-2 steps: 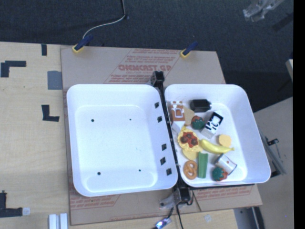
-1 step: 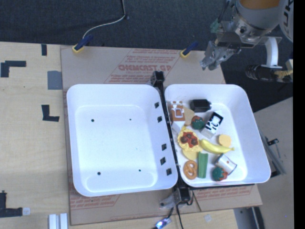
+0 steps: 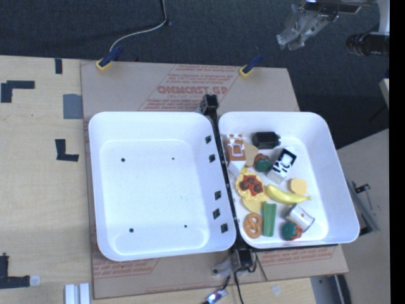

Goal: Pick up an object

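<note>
Your gripper (image 3: 299,31) hangs high at the far right, above the dark floor beyond the bench and well apart from both bins. It carries nothing between its fingers, and whether they stand apart or together you cannot tell, because they blur into each other.

All the objects you may pick lie in the right bin (image 3: 329,144), crowded toward its left and middle part. The banana (image 3: 286,195) lies flat, its long axis running from left to right with a light slope, and its thin tip points to the right side. Just near of it the green stick (image 3: 269,220) lies with its long axis from far to near. On its left you see the pretzel (image 3: 252,225), and above that the yellow plate with red topping (image 3: 251,185). At the far side the black block (image 3: 266,139) lies across, left to right. The black-and-white cube (image 3: 284,161) sits between this block and the banana.

The left bin (image 3: 101,170) stands beside it, touching along the middle edge.
</note>
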{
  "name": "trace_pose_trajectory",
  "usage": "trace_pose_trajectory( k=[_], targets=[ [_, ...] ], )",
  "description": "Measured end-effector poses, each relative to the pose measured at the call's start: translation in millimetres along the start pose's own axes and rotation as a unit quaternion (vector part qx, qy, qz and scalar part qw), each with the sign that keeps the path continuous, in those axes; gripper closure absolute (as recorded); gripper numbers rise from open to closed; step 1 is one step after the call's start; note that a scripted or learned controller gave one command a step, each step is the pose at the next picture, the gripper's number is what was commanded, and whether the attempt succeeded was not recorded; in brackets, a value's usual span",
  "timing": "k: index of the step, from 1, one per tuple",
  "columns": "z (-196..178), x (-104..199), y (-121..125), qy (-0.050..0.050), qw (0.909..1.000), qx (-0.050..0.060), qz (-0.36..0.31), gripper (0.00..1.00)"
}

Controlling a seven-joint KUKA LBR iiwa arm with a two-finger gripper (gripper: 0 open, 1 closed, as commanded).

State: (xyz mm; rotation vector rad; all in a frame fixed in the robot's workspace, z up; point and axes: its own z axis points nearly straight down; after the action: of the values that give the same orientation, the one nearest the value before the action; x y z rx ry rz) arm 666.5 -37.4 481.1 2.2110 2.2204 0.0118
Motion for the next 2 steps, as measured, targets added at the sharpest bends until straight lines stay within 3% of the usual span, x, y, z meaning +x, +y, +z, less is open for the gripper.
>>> trace_pose_trajectory(
  k=[1,2],
  targets=[
    [-58.0,52.0,2.7,0.001,1.0000,0.002,-0.001,1.00],
    [42.7,118.3,1.1,0.000,0.9999,0.011,-0.001,1.00]
  ],
)
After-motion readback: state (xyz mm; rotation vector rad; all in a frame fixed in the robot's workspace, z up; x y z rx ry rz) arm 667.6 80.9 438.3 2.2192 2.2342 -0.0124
